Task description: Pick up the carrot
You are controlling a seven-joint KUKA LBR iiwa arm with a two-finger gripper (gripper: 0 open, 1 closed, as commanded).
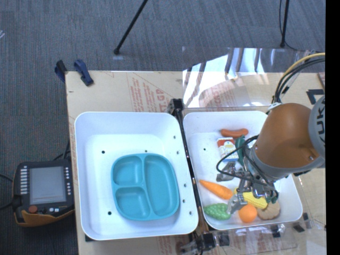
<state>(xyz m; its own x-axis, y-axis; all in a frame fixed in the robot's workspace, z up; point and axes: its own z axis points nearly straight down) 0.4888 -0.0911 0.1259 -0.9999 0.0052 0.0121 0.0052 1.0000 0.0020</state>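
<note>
Dark grey carpet surrounds a cardboard-topped bench (133, 89) that carries two white bins side by side. Over the right bin (197, 122) hangs the arm (289, 139), its orange band filling the space above the wrist, with cables looping off behind it. The gripper (245, 194) points down into the lower part of that bin; whether its fingers are apart or together cannot be told, as they are lost among wires and toys.

Just left of the gripper lies the carrot (215, 189), orange, slanting from upper left to lower right on the bin floor, its lower end close to the tool. Nothing shows it being held. Below it sits a green vegetable (217, 211), and right of that an orange (247, 213), with a yellow corn (254, 200) and a tan piece (270, 211) just beside. Higher in the bin are a red sausage (234, 133) and a small carton (227, 146), partly behind cables.

Well apart, the left bin (85, 137) holds a blue plate (144, 186) with three compartments. Off the bench, at the left, a pendant (43, 187) with a screen rests on the carpet. Two clamps (74, 70) grip the bench's far left corner, and tripod legs (133, 20) stand beyond.
</note>
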